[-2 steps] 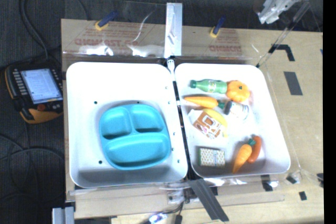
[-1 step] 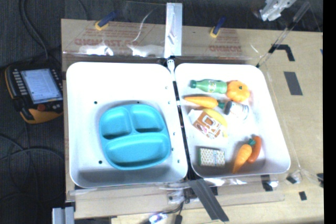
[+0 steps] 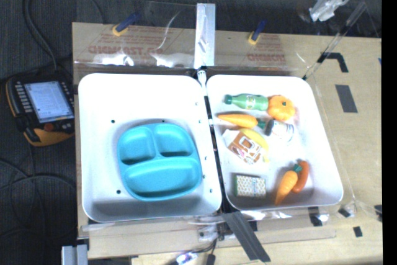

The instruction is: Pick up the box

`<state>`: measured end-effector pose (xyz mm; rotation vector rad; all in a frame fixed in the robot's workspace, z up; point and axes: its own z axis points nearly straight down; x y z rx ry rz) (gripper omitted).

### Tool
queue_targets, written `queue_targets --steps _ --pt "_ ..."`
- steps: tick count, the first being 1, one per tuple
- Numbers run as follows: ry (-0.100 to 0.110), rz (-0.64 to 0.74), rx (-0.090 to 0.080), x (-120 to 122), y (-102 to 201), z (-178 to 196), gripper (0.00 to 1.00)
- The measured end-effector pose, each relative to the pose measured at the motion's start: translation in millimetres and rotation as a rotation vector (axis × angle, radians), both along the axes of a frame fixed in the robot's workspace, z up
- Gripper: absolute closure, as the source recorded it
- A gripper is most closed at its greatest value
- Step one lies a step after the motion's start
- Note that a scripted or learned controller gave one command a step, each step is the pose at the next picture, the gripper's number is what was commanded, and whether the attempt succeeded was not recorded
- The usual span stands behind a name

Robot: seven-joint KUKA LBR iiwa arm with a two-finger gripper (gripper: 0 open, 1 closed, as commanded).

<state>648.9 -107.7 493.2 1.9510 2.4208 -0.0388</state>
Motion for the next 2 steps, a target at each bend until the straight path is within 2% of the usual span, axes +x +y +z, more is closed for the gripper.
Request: queue_targets --steps 2 --pt "-0.003 0.0 -0.006 1.8 0.8 18.5 1.0"
